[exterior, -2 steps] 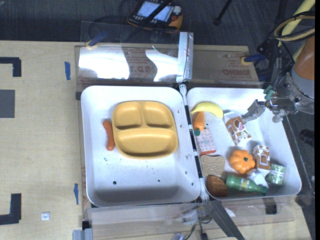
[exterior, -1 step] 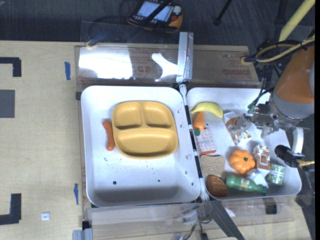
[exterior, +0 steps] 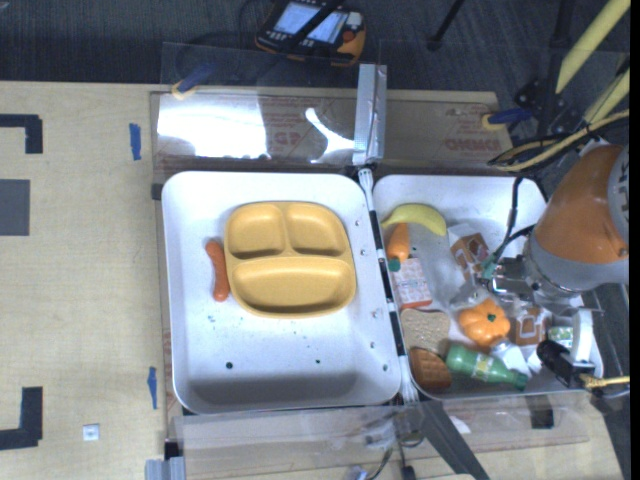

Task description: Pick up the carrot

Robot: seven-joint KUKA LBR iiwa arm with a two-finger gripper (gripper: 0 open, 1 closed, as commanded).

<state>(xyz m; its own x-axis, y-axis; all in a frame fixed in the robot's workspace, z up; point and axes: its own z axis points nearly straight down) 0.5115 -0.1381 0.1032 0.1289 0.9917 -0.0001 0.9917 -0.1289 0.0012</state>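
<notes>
My arm (exterior: 585, 223) comes in from the right and hangs over the right bin (exterior: 455, 190). My gripper (exterior: 497, 280) sits low over the clutter in the middle of that bin, just above a small orange pumpkin (exterior: 485, 324). The gripper is dark and partly lost against the things beneath it, so I cannot tell whether it is spread or closed, and I see nothing held in it.

The carrot (exterior: 398, 240) lies at the left side of the right bin, close against the wall that divides the two bins. It lies roughly lengthwise along that wall, with a green end toward the near side. A banana (exterior: 418, 218) curves just beside its far end, touching or nearly so. The carrot is apart from my gripper, to its left and a little farther back.

A green bottle (exterior: 487, 367) lies on its side along the near edge of the same bin.

In the left bin (exterior: 270, 368) rests a yellow divided plate (exterior: 290, 258), with an orange-red stick (exterior: 218, 270) just beside its left edge.
</notes>
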